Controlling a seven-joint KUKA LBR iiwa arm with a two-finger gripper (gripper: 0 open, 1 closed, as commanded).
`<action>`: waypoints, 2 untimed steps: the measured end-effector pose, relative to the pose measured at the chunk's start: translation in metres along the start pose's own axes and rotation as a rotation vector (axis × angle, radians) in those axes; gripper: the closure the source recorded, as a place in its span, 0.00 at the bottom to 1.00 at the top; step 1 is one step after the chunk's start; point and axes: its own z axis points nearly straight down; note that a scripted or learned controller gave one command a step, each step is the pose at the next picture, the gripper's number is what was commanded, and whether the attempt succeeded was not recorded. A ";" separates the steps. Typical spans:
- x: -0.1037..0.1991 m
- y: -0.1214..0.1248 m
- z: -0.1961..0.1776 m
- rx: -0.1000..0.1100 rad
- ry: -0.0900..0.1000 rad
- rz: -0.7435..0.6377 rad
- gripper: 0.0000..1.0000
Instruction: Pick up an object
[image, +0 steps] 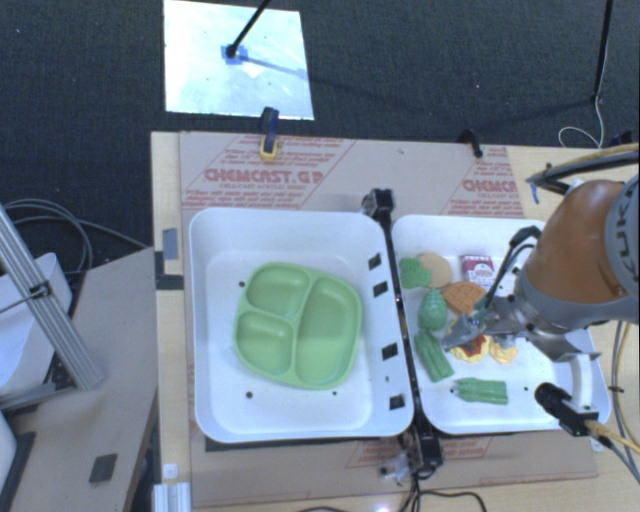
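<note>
Two white bins side by side on the bench. Left bin (210, 300) carries a light green divided tray (298, 324), flat, near its middle. Right bin (440, 420) is right of the tray and holds a cluster of toy food. Nearest the tray: a dark green leafy piece (432, 308) and a long green pod (433, 355) below it. Past those, farther from the tray: a tan round piece (436, 267), a red-and-white packet (478, 270), an orange-brown piece (463, 296), yellow and red bits (490, 349), and a flat green piece (482, 391) lying apart toward the bin's near edge.

Arm reaches in from the right. Gripper (466, 334) is low over the cluster, just right of the pod, by the yellow bits. Cannot tell how far it is open, nor whether it has hold of anything.
</note>
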 end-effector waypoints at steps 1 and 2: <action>-0.006 0.027 0.064 -0.002 0.002 0.001 0.00; -0.019 0.081 0.058 -0.010 -0.001 -0.004 0.00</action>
